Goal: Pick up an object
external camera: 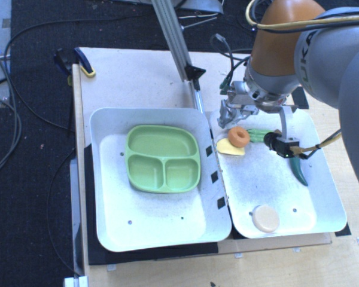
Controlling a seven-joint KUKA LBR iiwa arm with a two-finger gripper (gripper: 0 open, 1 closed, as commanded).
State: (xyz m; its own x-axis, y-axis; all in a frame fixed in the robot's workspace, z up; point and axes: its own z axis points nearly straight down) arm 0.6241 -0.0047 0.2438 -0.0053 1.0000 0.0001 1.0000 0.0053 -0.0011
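**Lining up over the cluster at the far end of the right bin**

We see our gripper (227,117) low over the far left corner of the right bin (323,220), just beside the orange ring (239,137) and the yellow piece (229,149) touching it. Whether its jaws are spread or closed, we cannot tell; nothing shows between them, so we count nothing as held.

The candidates sit close together: the ring overlaps the yellow piece, a green item (258,136) lies just right of the ring, and a dark green curved object (300,170) lies further right. A cream disc (265,218) rests alone at the near edge. The left bin (107,220) carries a green divided tray (163,158).

In our judgement, the ring is the nearest target. We should centre over it before descending, so that one finger does not land on the yellow piece. The bin wall is close on the left, so we should keep that finger inside the rim. The disc is the easier fallback, standing well apart from everything.
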